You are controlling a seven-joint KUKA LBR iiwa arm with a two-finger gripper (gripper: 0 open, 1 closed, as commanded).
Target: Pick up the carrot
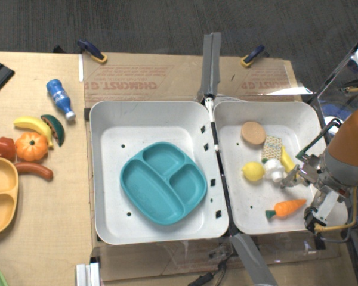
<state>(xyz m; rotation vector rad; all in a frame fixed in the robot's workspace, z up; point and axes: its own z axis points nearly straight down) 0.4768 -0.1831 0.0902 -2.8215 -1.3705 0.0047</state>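
The carrot [286, 208], orange with a green stub at its left end, lies flat near the front of the right bin [238, 216]. My gripper [315, 188] hangs over that bin's right edge, just right of the carrot's thick end and slightly above it. Nothing visibly sits in the gripper. The grey arm with its orange band [351, 145] comes in from the right.
A yellow lemon [253, 171], a tan round cookie [253, 133], a patterned piece [272, 147] and a white item [275, 170] lie behind the carrot. The left bin holds a teal divided plate [163, 182]. Toy fruit [31, 146], a blue bottle [60, 99] and a yellow tray [0, 195] sit on the bench at left.
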